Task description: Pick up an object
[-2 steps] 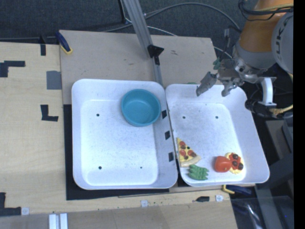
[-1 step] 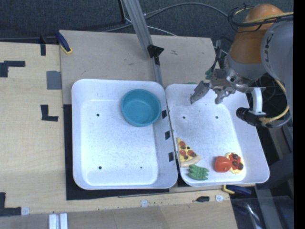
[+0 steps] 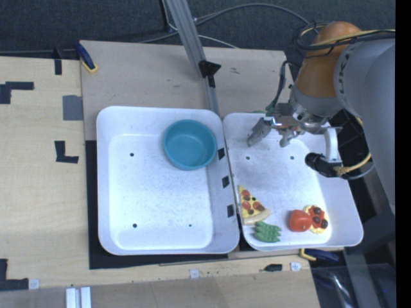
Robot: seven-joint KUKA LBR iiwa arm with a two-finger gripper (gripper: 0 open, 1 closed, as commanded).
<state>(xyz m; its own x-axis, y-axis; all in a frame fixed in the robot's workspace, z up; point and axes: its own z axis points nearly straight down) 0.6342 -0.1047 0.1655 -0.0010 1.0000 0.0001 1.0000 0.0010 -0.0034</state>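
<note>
My gripper (image 3: 271, 136) hangs over the far part of the right bin (image 3: 289, 172), fingers spread apart with nothing between them. Toy food lies at the near end of that bin: a pizza slice (image 3: 250, 205), a green leafy piece (image 3: 267, 232) and a red and yellow piece (image 3: 307, 219). These sit well below the gripper in the view, apart from it. A blue bowl (image 3: 189, 144) stands upright in the far right part of the left bin (image 3: 128, 191).
A grey metal pole (image 3: 192, 43) slants down from the top to the divide between the bins. Cables (image 3: 257, 18) trail across the dark floor behind the bench. The arm's grey body and orange band (image 3: 327, 63) crowd the right side.
</note>
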